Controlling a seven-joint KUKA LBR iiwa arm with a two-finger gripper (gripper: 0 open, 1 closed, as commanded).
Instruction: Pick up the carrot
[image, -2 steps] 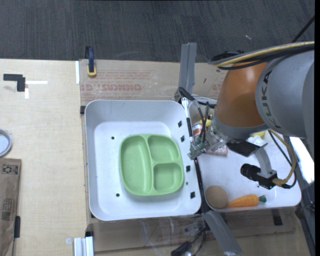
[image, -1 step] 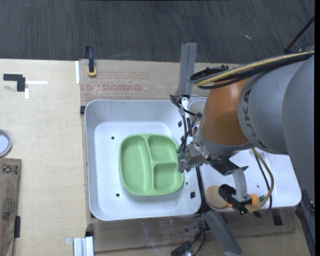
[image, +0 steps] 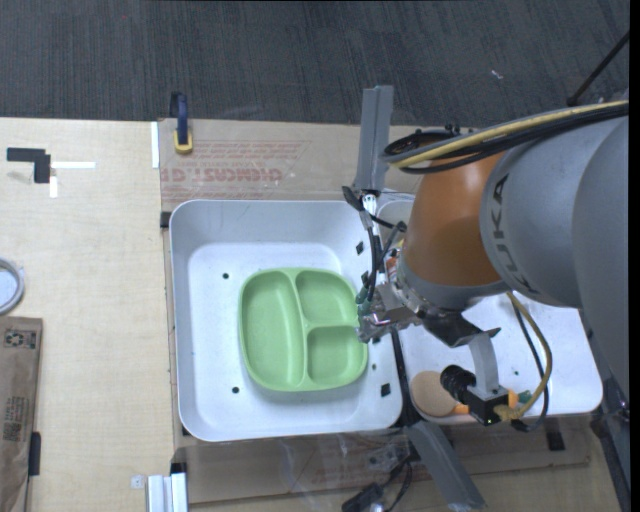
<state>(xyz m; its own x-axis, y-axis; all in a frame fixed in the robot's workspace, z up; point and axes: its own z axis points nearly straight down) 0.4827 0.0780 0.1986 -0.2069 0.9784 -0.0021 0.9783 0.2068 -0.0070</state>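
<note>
- Approach stage by the look of it; no lift yet.
- Probable carrot (image: 460, 408): small orange bit in the right bin (image: 560, 388), just beside a tan lump (image: 430, 392), partly hidden under the arm.
- Next: shift over that bit, descend, close on it.
- End effector (image: 370, 322) low at the wall between the 2 bins, by the green plate (image: 300, 330); opening impossible to tell, no object visible in it.

A green plate (image: 300, 330) fills the middle of the left bin (image: 205, 300), leaving a bare strip all round, widest on the left and far sides. On the right the plate sits close to the wall, and the tool (image: 370, 320) hangs over that gap. The arm (image: 500, 220) covers most of the right bin (image: 565, 375); a tan round thing (image: 430, 395) lies in its near left corner.
</note>
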